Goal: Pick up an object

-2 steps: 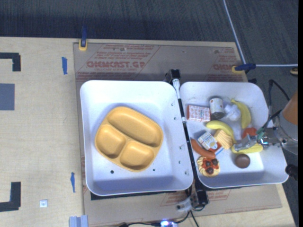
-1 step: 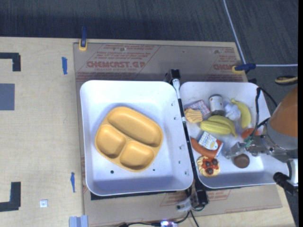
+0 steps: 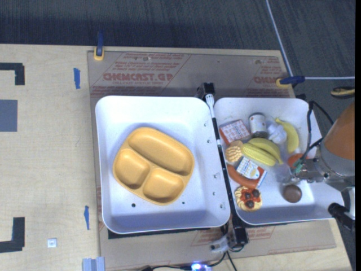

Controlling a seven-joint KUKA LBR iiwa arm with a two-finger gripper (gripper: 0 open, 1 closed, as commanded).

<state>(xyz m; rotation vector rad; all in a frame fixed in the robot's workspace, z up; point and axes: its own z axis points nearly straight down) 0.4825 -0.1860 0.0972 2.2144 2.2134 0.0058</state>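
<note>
The right bin (image 3: 316,208) holds a pile of toy food. A bunch of yellow bananas (image 3: 263,150) lies in its middle, and a single banana (image 3: 291,134) lies behind it. A small can (image 3: 258,122) and a red-and-white packet (image 3: 234,131) sit at the back left. An orange sausage (image 3: 242,178) and a small pizza piece (image 3: 249,198) lie at the front left. A brown ball (image 3: 291,193) rests at the front. My gripper (image 3: 300,173) reaches in from the right, low over the bin, just behind the brown ball and beside a small red item (image 3: 294,160).
The left bin (image 3: 113,117) holds a yellow three-compartment plate (image 3: 153,164). A black clip (image 3: 208,89) sits where the two bins meet at the back. Cables (image 3: 228,243) run along the front edge. The arm's orange band (image 3: 343,135) hangs over the right bin's right wall.
</note>
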